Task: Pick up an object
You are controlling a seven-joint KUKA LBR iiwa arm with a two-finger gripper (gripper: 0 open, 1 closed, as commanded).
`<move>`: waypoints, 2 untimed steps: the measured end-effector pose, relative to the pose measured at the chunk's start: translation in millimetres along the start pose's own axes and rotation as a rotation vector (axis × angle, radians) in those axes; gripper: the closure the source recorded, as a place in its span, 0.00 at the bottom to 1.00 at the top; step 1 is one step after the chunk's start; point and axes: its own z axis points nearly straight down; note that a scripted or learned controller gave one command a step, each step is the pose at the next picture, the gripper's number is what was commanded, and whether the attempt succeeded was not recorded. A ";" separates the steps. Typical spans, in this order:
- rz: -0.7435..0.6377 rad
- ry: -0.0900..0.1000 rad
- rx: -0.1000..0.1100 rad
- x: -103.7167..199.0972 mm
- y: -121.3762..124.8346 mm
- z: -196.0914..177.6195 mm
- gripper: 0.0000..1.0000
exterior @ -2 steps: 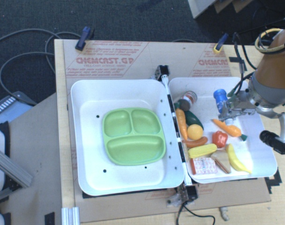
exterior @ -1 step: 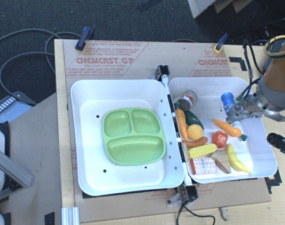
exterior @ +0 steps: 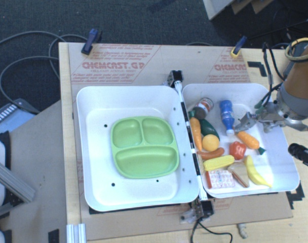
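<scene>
Toy food is heaped in the right bin (exterior: 288,161) at the right of the frame: a carrot (exterior: 248,139) and red pepper (exterior: 237,150) just below the gripper (exterior: 251,119), a blue bottle (exterior: 226,116) to its left, a banana (exterior: 255,172) and corn cob (exterior: 218,162) lower down. The arm (exterior: 297,87) is seen reaching in from the right edge, wrist bent toward the bin's upper middle, with the metal fingers pointed leftward; whether they are parted or closed cannot be told, and nothing is seen between them. A green divided plate (exterior: 144,147) is set in the left bin (exterior: 93,110).
</scene>
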 end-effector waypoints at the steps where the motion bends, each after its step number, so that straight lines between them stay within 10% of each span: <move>1: 0.001 -0.004 -0.010 25.0 -36.3 81.3 0.00; 2: 0.003 -0.004 -0.011 24.6 -36.1 71.1 1.00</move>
